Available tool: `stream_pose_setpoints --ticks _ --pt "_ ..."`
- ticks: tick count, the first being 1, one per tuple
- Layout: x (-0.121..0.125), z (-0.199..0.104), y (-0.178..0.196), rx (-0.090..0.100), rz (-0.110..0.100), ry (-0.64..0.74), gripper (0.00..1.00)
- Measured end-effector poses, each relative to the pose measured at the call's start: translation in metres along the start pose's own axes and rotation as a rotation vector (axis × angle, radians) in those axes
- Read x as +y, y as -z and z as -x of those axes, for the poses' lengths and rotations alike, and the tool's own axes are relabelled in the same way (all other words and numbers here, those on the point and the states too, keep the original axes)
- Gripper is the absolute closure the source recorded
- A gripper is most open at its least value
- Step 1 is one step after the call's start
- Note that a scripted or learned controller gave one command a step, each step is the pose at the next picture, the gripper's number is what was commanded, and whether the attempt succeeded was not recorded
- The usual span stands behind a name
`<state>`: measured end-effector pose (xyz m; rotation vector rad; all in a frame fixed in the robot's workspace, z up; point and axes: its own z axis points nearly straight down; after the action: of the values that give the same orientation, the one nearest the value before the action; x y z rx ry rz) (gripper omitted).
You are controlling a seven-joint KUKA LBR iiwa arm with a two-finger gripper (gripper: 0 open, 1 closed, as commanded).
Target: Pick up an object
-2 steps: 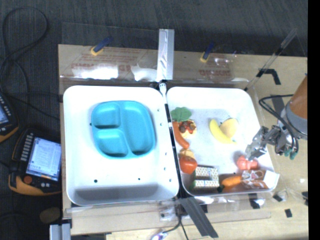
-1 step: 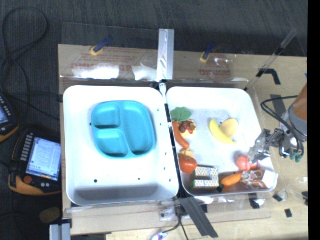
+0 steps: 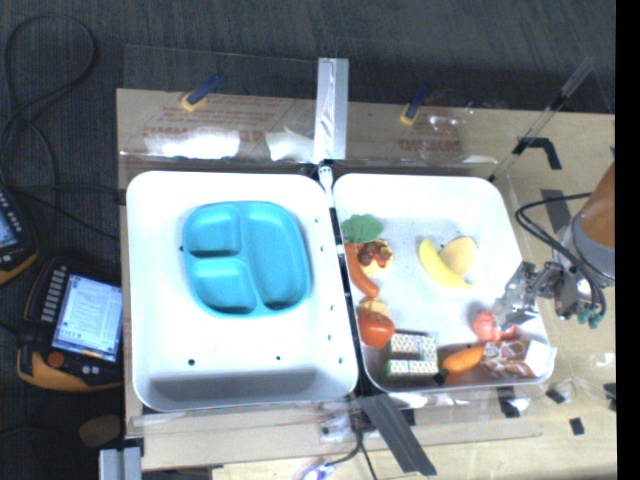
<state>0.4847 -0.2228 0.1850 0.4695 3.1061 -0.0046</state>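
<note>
The right bin (image 3: pixel 420 190) holds several toy foods. A yellow banana-like piece (image 3: pixel 445 260) lies in its middle. Along the left wall are a green leafy item (image 3: pixel 362 228), dark red berries (image 3: pixel 378 254), an orange strip (image 3: pixel 362 276) and a red-orange tomato (image 3: pixel 376 326). At the front lie a checkered box (image 3: pixel 412 354) and an orange carrot (image 3: pixel 462 359). My gripper (image 3: pixel 512 306) hangs low over the bin's right side, right beside a small red item (image 3: pixel 485 323). Nothing is visibly held.
The left bin (image 3: pixel 160 368) carries a blue divided plate (image 3: pixel 245 255). A reddish wrapper (image 3: pixel 512 360) lies in the right bin's front right corner. The arm and its cables (image 3: pixel 580 288) reach over the right rim. A handheld pendant (image 3: pixel 85 318) sits left of the bench.
</note>
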Motion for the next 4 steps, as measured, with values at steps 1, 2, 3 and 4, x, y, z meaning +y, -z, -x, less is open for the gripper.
stream_pose_setpoints --ticks 1,2,3,4 --pt "0.000 0.000 -0.003 -0.001 0.000 0.084 1.00" --pt "0.001 0.000 -0.005 -0.001 0.000 0.116 1.00" --pt "0.085 -0.026 -0.011 0.001 0.004 -0.023 1.00" --pt "0.150 -0.047 -0.001 0.002 0.002 -0.399 1.00"
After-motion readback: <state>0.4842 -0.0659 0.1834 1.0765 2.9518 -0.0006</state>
